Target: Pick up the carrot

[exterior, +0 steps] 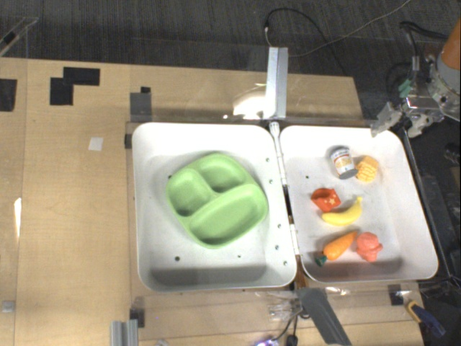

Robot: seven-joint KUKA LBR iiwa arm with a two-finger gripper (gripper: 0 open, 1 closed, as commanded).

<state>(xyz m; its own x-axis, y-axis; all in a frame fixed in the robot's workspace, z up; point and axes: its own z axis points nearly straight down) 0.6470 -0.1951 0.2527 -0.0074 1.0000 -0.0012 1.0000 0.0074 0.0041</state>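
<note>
A light wooden bench carried two shallow white bins side by side, the left bin and the right bin touching along a shared edge.

Left bin: one green divided plate. Right bin: small can, yellow corn piece, red pepper, banana, carrot beside a pink fruit. Gripper hangs above the right bin's far right corner.
</note>
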